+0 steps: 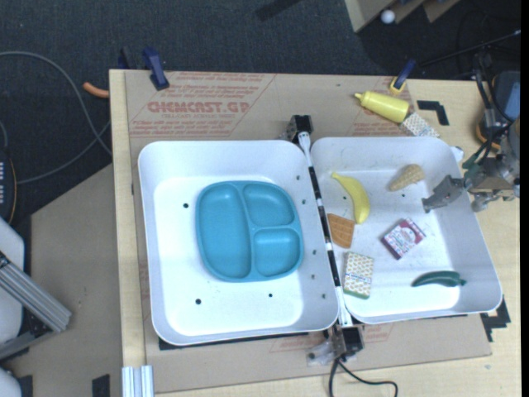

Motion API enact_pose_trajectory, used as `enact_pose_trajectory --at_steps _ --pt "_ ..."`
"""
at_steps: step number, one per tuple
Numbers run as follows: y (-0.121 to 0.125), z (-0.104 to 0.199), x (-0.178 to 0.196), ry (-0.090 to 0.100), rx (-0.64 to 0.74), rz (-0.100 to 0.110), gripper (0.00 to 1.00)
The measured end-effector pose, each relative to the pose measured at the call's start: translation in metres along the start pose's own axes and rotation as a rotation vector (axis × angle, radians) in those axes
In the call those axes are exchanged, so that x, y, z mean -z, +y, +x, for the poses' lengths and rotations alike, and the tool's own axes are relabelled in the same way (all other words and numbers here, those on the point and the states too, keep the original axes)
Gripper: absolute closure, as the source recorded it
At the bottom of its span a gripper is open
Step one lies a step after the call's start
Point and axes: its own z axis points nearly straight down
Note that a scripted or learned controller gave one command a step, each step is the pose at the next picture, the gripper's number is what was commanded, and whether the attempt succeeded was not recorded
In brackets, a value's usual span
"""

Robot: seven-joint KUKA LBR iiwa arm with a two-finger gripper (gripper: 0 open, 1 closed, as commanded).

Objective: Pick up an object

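My gripper [456,200] hangs open over the right side of the right bin [471,296], with nothing between its fingers. Just left of it lies a tan bread-like piece [406,176]. Below it and to the left lies a red and white packet [402,238]. A yellow banana [354,195] lies near the bin's left wall, with an orange cracker [340,230] and a checkered box [359,273] below it. A dark green pepper [438,279] lies near the front right corner.
The left bin [165,180] holds a blue divided plate [248,228]. A yellow bottle [383,104] lies on the bench behind the right bin. A black clamp [299,127] sits at the bins' shared back edge.
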Motion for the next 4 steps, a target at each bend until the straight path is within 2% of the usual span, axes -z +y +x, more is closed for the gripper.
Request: enact_pose_trajectory --at_steps 1,2,3,4 --pt "-0.021 0.091 -0.139 0.001 0.002 -0.007 0.0" --pt "0.044 0.081 -0.136 -0.002 0.001 -0.01 0.0" --pt "0.059 0.092 -0.138 -0.006 -0.001 -0.009 0.0" --pt "0.059 0.092 -0.129 -0.005 0.0 -0.01 1.0"
